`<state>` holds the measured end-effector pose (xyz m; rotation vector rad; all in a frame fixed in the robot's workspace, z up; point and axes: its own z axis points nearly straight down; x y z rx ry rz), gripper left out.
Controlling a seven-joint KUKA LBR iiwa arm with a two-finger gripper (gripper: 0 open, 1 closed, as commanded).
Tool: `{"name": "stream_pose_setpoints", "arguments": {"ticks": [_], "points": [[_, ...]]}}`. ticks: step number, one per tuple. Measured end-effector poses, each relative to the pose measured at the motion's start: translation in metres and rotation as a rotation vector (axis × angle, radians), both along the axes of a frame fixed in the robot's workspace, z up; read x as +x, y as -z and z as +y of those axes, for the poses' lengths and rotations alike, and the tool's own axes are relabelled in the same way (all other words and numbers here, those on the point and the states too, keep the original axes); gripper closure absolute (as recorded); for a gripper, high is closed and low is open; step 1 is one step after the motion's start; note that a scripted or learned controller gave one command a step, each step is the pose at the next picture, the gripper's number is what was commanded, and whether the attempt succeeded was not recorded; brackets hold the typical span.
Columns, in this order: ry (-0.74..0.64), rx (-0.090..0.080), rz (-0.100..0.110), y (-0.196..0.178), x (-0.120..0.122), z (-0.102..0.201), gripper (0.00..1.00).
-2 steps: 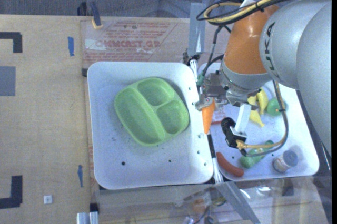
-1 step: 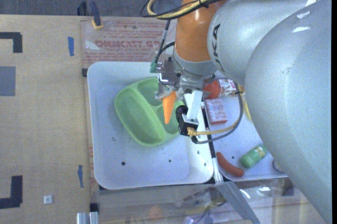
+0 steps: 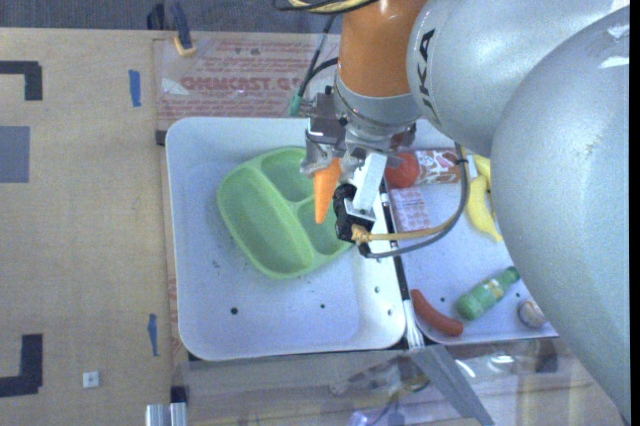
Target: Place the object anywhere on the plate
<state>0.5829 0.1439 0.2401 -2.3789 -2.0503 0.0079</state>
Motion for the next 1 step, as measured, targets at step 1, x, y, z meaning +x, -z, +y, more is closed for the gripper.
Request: {"name": "stream_pose_setpoints", "arguments": {"ticks": [1], "points": [[-0.001, 0.000, 0.000, -0.0001, -0.0001, 0.0004, 0.00]]}}
